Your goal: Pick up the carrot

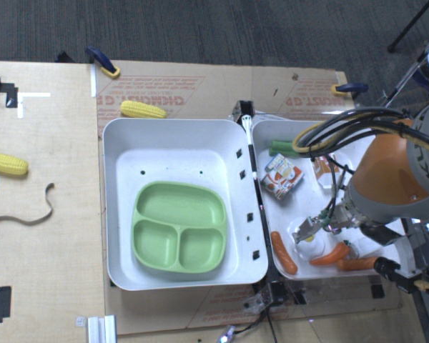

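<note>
The grey arm (386,170) with its orange band is sitting nearest the camera, reaching over the right bin (261,131). Its gripper (311,229) is hovering low; whether it is released or clenched cannot be told. The carrot (329,255) is lying just beside it, near the front wall, its long axis running left-right and tilting slightly. It is probably light, stiff and smooth; gripping across its middle is looking safest.
</note>
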Controlling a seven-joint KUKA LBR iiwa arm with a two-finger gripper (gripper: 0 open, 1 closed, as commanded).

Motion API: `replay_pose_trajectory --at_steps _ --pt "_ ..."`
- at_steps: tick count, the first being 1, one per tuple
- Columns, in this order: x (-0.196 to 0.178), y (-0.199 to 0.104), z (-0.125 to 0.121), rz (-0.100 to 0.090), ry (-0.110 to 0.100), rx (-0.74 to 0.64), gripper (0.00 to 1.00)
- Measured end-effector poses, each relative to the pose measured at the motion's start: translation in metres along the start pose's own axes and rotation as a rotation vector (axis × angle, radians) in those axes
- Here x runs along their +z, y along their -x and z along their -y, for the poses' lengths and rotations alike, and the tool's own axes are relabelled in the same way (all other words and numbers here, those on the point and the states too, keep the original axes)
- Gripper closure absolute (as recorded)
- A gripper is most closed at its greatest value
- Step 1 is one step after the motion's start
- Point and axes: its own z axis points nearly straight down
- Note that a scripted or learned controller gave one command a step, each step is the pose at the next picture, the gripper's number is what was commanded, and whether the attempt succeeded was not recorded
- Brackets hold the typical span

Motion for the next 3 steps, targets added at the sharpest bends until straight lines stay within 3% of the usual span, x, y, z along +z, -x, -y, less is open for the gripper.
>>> replay_pose_trajectory --at_steps 2,3 --pt "0.011 -0.012 -0.013 0.000 -0.002 0.940 0.00" --pt "0.011 0.010 -0.084 0.002 -0.001 1.117 0.00"
